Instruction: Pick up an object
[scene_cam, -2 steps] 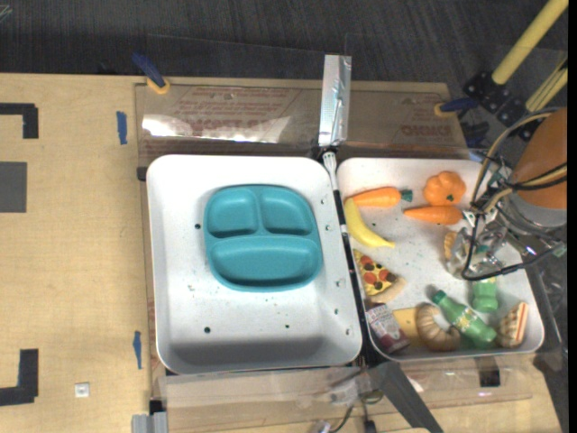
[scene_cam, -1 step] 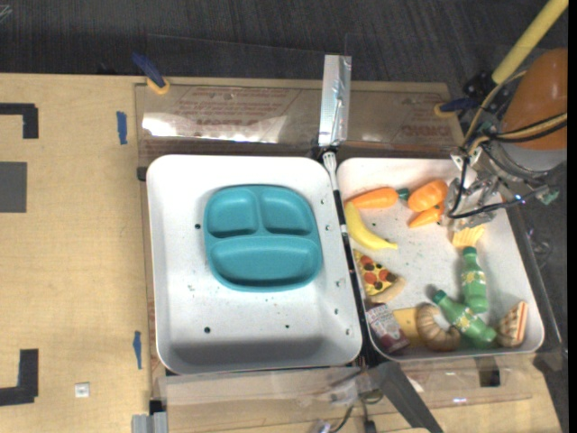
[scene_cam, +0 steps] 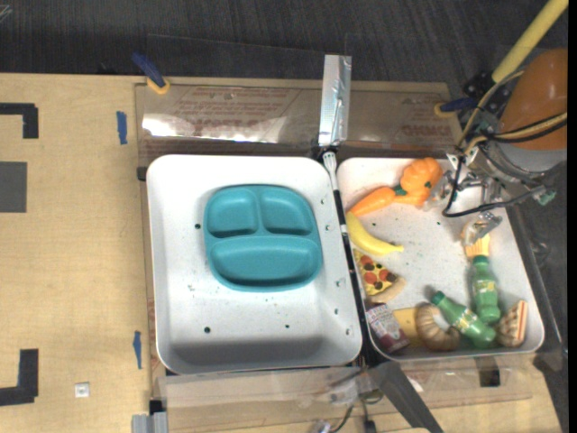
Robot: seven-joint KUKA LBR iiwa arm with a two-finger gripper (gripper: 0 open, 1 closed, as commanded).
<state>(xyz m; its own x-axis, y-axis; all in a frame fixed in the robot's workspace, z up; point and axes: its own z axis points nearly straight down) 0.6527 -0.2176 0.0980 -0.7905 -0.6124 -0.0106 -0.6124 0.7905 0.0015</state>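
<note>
The right bin [scene_cam: 518, 242] holds several toy foods. An orange carrot [scene_cam: 374, 200] and a small pumpkin [scene_cam: 420, 177] lie at its far left, with a yellow banana [scene_cam: 368, 238] and a pizza slice [scene_cam: 378, 280] below them. Two green bottles [scene_cam: 484, 289] [scene_cam: 462, 317] lie near the front right, beside a brown bun [scene_cam: 435, 327] and a dark red packet [scene_cam: 386, 325]. My gripper [scene_cam: 478, 216] hangs over the bin's far right part, just above a small yellow-white piece [scene_cam: 479, 235]. Wrist and cables hide how the gripper meets that piece.
The left bin [scene_cam: 171, 269] carries a teal divided plate [scene_cam: 262, 236]. A silver taped post [scene_cam: 334, 97] stands behind the wall between the bins. The grey arm with its orange band [scene_cam: 539, 93] comes in from the upper right over the right bin's far corner.
</note>
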